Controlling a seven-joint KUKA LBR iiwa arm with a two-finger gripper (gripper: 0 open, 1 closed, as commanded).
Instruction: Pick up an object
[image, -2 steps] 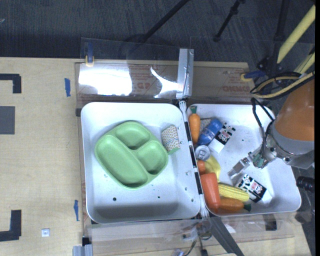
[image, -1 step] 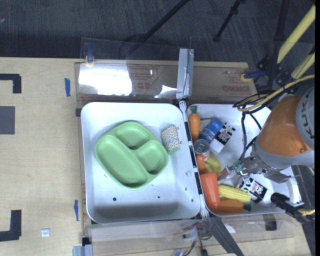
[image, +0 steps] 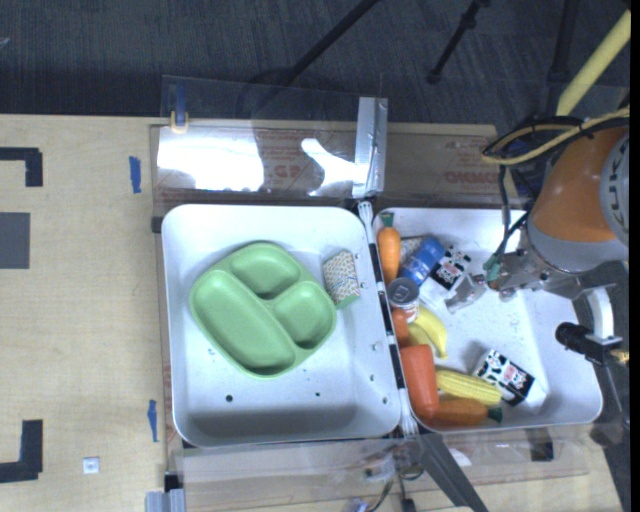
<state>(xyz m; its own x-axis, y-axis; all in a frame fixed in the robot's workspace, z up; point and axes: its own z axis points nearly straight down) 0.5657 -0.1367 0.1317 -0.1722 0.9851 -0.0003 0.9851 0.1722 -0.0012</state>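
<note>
Both bins, the left bin (image: 190, 400) and the right bin (image: 560, 330), are plain white. In the left bin lies a light green divided plate (image: 262, 307); at its 2 o'clock lies a small roll (image: 342, 276) with a beige and white woven-looking pattern. The right bin carries an orange carrot (image: 388, 250), a blue packet (image: 424, 256), a grey-topped can (image: 402, 293), a yellow banana (image: 432, 330), a yellow corn cob (image: 468, 385) and a red-orange pepper-like piece (image: 420, 378). Two small cartons, one (image: 455, 268) at 12 o'clock in that bin and one (image: 505, 375) at 5 o'clock, are white with black cow-like patches. The arm (image: 580, 200) is grey with an orange band. The tabletop (image: 80, 300) is pale wood with black and blue tape marks.
</note>
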